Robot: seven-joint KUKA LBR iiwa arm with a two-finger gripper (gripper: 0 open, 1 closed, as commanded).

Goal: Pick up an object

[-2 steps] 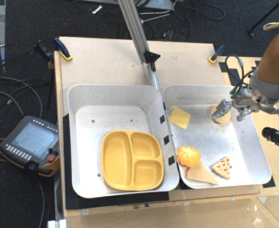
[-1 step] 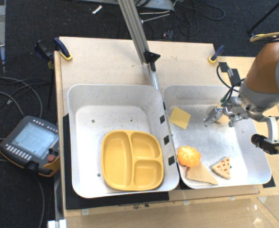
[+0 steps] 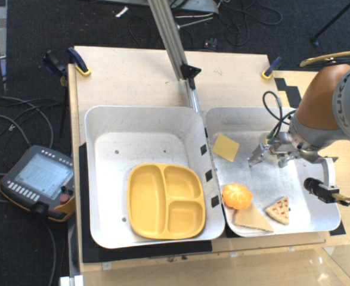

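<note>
While the gripper (image 3: 269, 154) is hovering in the right bin (image 3: 246, 121), whether its claw is spread or pressed together I cannot tell; the cheese slice (image 3: 226, 147) is lying just left of it, nearest. Below it are sitting one orange (image 3: 237, 196), one pizza slice (image 3: 278, 210), one tan wedge (image 3: 252, 219)

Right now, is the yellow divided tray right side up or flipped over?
Right side up: the yellow tray in the left bin shows its three recessed compartments facing up.
</note>
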